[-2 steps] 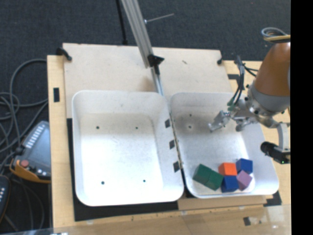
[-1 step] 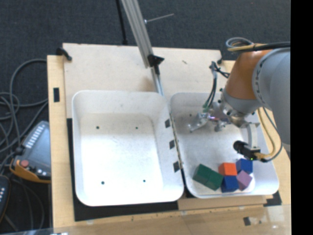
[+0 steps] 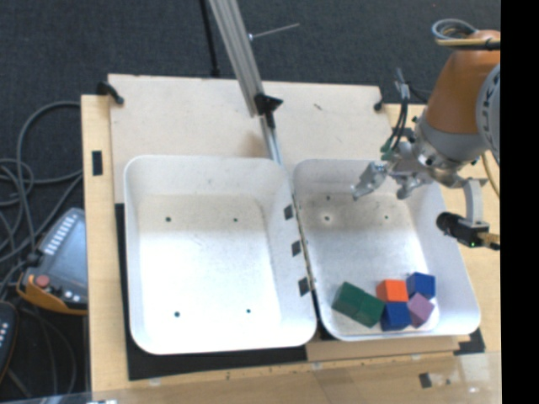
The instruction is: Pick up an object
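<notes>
Open, empty two-finger gripper hovers at the right shallow white plastic bin's far edge. Well below it, green, orange, blue and purple blocks cluster against the near rim; bare floor lies between.

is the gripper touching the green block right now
Apart. The camera view shows the gripper at the right bin's far end, bare floor separating it from the green block.
</notes>
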`<state>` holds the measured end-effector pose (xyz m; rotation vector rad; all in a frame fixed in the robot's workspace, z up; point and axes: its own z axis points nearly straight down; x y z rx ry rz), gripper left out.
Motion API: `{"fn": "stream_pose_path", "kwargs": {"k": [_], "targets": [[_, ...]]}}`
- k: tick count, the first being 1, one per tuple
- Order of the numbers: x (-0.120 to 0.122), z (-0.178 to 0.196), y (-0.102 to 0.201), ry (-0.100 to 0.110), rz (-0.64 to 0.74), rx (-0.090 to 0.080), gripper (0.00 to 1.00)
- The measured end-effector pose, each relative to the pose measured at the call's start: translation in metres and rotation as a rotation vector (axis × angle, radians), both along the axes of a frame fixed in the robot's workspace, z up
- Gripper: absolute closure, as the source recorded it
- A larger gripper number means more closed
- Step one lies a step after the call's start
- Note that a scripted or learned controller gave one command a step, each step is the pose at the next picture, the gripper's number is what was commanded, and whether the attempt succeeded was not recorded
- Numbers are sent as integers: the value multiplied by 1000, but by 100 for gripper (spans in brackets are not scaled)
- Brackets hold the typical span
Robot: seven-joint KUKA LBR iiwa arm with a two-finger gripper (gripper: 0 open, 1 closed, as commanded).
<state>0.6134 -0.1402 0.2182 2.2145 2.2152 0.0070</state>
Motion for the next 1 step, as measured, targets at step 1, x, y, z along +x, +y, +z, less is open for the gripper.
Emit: {"fn": "stream_pose_path", "kwargs": {"k": [1], "targets": [[-5,-124,-66,8,-4,1,0]]}}
